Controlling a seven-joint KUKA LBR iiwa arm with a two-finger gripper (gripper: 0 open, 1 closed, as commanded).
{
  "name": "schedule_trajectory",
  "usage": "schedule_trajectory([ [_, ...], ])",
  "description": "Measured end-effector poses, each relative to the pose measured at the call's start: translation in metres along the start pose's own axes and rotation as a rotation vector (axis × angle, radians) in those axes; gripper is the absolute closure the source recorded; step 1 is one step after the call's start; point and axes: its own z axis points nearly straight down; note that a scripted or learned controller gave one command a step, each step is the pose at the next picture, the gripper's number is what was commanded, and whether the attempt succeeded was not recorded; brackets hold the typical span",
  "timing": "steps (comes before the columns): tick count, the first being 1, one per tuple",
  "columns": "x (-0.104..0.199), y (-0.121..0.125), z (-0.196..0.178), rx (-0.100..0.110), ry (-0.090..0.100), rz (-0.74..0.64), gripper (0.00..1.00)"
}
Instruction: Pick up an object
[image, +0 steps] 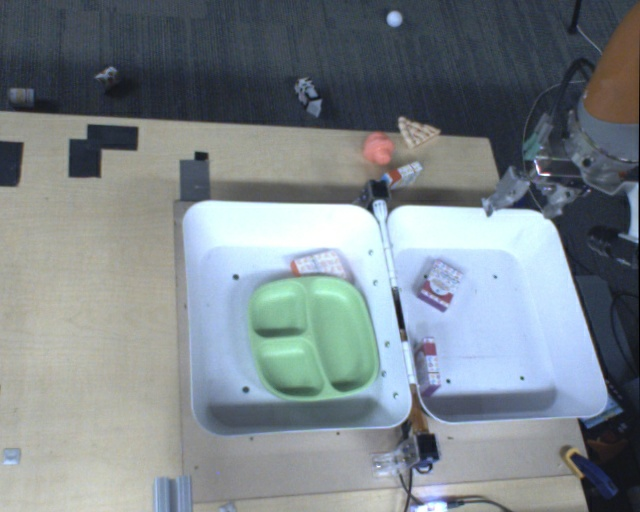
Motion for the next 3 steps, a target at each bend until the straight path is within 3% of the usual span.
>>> schedule_trajectory([
  [1, -0.017, -0.005, 0.149, 0.007, 0.001, 0.002, 0.0],
  [2, 0.008, -0.068, 0.194, -0.013, -0.002, 0.002, 0.0],
  [3, 0.033, -0.006, 0.194, -0.011, -0.001, 0.001, 0.0],
])
